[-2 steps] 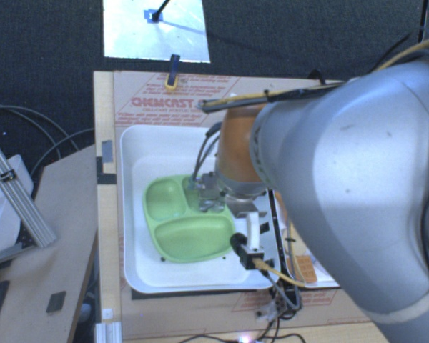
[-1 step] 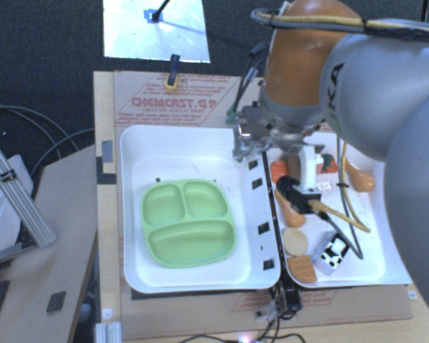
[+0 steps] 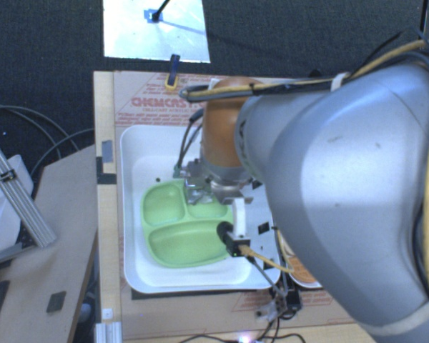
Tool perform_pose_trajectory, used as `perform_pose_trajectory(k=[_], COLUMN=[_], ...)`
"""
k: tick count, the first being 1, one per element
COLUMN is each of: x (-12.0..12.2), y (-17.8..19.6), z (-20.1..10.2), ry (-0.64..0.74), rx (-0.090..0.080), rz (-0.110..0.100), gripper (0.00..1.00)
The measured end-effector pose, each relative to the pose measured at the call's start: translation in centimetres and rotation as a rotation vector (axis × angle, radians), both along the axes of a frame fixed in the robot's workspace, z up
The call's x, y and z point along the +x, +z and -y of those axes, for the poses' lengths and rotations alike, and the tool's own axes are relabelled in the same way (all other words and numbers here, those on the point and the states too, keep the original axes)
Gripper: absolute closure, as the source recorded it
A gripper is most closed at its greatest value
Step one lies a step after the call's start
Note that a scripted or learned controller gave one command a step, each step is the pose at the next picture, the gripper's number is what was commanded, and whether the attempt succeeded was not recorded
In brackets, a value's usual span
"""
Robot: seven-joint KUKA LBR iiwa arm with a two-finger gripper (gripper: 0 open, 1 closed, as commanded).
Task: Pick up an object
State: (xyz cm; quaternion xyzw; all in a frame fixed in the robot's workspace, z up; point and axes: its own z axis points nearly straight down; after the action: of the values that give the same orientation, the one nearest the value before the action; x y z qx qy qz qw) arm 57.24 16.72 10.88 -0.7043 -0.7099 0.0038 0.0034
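Above the green tray (image 3: 173, 227) in the white bin (image 3: 139, 156), my gripper (image 3: 209, 190) hovers, grip state unclear; I'd best descend squarely onto a rim.

**Around the bench**

A silvery square sheet (image 3: 156, 18) lies at the top of the frame on dark carpet (image 3: 43, 41). Cardboard with red lettering (image 3: 157, 102) sits just below it, upper centre. Aluminium rails (image 3: 14, 191) slant at the left edge, with black cables (image 3: 36, 131) looping near them.
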Motion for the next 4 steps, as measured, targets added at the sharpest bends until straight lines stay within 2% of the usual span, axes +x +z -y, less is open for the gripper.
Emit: perform_pose_trajectory(k=[1,2,3,4], x=[-5.3,-8.4,-6.8,-7.3], y=[-2.0,16.9,1.3,-0.3], z=[3.3,0.7,2.8,2.9], ry=[-0.014,0.000,-0.010,-0.005], rx=[-0.001,0.009,-0.004,0.004], rz=[0.035,0.027,-0.002,0.034], gripper=[1.00,1.00,1.00,1.00])
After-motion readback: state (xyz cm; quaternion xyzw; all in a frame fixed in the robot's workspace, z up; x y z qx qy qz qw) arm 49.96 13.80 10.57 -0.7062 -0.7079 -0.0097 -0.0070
